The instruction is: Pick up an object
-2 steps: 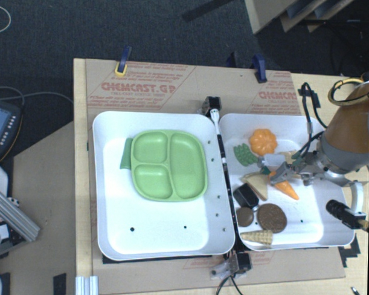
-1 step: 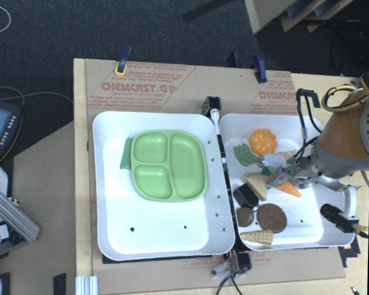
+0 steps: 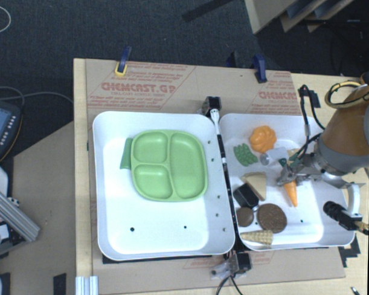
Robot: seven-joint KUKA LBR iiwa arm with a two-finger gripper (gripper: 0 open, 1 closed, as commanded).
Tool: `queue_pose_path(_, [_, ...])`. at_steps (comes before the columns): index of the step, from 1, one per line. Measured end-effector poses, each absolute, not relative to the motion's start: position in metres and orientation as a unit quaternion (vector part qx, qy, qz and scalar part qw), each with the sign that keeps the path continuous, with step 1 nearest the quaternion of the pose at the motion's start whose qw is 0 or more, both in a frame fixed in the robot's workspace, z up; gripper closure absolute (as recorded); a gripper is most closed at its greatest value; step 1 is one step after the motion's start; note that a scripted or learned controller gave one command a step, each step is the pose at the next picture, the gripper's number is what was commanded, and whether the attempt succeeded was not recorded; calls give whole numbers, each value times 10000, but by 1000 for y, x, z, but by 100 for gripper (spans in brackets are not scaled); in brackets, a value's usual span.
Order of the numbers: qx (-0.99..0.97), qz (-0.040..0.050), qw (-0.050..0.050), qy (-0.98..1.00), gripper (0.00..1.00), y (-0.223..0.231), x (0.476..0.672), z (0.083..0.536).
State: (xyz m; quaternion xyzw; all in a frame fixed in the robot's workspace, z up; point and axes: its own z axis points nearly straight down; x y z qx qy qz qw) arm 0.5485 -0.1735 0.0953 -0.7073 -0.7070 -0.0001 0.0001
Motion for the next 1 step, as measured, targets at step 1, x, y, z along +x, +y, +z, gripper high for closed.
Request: queue_pose_path(1, [-7066, -12, -24, -7076, 100, -164, 549, 144])
